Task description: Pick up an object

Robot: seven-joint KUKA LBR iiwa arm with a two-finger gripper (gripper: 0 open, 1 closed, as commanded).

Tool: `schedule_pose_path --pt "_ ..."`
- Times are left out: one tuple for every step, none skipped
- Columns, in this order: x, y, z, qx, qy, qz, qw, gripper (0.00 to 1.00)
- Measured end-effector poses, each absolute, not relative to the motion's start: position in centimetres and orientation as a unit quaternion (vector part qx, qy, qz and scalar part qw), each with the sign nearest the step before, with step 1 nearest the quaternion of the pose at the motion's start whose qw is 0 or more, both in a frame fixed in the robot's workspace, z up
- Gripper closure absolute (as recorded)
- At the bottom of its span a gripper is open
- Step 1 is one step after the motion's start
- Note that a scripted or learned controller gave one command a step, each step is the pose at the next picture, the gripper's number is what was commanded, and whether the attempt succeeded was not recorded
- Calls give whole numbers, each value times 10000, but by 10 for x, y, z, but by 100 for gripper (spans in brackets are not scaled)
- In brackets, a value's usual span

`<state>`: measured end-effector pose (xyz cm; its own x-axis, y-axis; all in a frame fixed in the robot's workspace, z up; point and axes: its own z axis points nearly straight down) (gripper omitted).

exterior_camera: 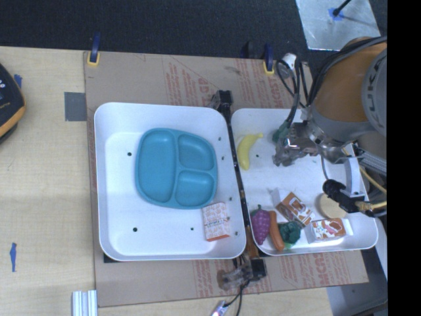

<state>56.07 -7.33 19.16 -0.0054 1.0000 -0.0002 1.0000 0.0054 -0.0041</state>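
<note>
My gripper [287, 154] hangs over the far half of the right bin [263, 118], a little right of a yellow banana [247, 149]. Along the near edge of that bin lie purple grapes [261, 224], an orange carrot [276, 239], a green toy vegetable [290, 232], a brown snack packet [294, 210], a red-and-white packet [327, 230] and a pale round piece [331, 207]. I see nothing held at the gripper.
The left bin [105, 176] holds a blue divided plate [176, 168] and a small red-and-white carton [216, 220] near its front right corner. The arm's black cables and bracket [345, 193] overhang the right bin's right side.
</note>
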Motion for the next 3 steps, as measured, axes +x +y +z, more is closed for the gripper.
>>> schedule_pose_path --pt "561 -73 192 -7053 -7089 15 13 0" --pt "514 -115 109 -7059 -7084 21 16 0" --pt "484 -133 91 -7055 -7087 12 12 0"
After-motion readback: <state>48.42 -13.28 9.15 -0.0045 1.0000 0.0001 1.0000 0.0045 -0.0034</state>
